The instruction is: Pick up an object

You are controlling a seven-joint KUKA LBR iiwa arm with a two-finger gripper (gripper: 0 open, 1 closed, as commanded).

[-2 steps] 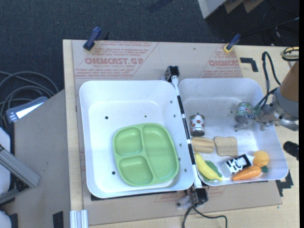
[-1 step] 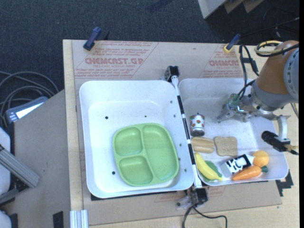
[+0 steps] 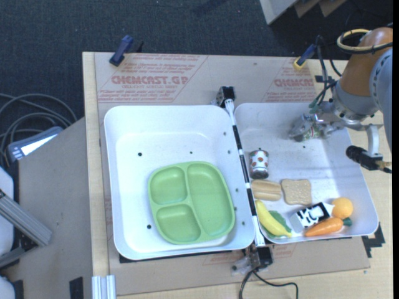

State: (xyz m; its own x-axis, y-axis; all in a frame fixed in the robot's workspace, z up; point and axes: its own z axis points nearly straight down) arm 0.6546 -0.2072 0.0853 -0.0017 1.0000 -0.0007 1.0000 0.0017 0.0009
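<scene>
Jaws on the gripper are too blurred for me to tell how they stand or whether anything sits between them; the tool hangs over the far part of the right bin, with the grey arm coming in from the right.

2 white bins sit side by side on the bench. Inside the left bin a green divided plate with 3 sections lies toward the near side, leaving bare floor along the far wall.

All the pickable items crowd the right bin's near end. A banana lies along the dividing wall, its long axis running near to far. A bread slice lies flat beside a bun. A carrot lies crosswise, tip pointing left, just beside an orange and a black-and-white packet. A small can stands apart, close to the divider. Open floor separates this cluster from the gripper.
</scene>
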